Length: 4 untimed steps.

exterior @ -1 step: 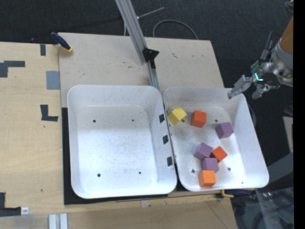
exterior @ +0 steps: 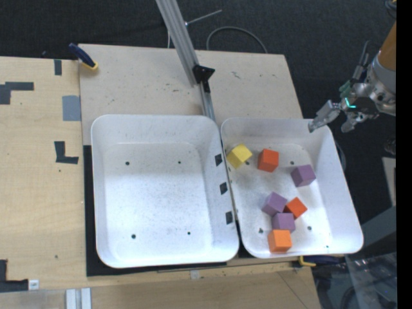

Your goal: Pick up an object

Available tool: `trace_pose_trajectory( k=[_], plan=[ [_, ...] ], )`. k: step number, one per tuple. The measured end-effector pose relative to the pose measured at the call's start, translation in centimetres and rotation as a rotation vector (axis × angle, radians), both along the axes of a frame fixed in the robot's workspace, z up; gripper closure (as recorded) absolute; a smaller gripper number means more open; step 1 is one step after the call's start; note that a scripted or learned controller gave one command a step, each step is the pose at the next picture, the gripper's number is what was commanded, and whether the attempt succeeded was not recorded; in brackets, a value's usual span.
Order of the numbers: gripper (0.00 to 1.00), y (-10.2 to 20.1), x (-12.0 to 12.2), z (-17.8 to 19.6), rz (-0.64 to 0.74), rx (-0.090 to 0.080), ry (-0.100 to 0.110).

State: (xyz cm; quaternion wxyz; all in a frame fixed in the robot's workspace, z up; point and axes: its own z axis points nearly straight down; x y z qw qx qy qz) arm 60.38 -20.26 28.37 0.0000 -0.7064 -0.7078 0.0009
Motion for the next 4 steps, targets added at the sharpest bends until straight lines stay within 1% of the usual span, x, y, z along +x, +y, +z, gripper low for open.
trace_pose_trajectory(
  k=[1, 2, 3, 4],
  plan=[
    [0.00, -0.6, -0.2, -6.2, -0.001, 0.002, 0.006],
    [0.00, 0.3, 0.2, -11.4, 0.000, 0.002, 0.005],
    [0.00, 1.0, -0.1, -16.9, -0.001, 0.001, -0.006],
    [1.00, 0.9, 0.1, -15.5, 0.001, -0.002, -0.013]
  ],
)
